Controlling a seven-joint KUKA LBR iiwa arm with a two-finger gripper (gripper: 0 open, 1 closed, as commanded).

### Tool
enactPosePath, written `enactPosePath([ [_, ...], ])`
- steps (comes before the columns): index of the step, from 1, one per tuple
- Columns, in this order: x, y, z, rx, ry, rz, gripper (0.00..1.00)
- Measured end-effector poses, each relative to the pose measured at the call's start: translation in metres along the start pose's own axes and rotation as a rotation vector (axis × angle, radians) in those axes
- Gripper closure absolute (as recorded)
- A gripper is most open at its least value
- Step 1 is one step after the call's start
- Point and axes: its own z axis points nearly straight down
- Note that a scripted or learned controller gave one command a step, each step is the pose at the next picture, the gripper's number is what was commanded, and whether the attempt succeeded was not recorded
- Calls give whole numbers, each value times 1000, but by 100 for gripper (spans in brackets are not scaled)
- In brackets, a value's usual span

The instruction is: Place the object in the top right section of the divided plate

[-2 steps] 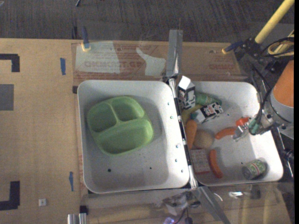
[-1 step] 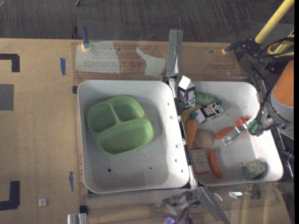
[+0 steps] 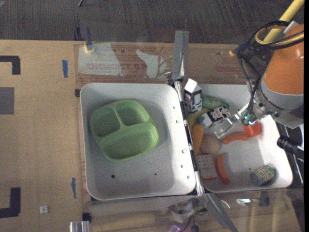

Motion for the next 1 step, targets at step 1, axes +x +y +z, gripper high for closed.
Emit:
enactPosePath([
  [1,44,-19,-99,0,1,-140,0],
])
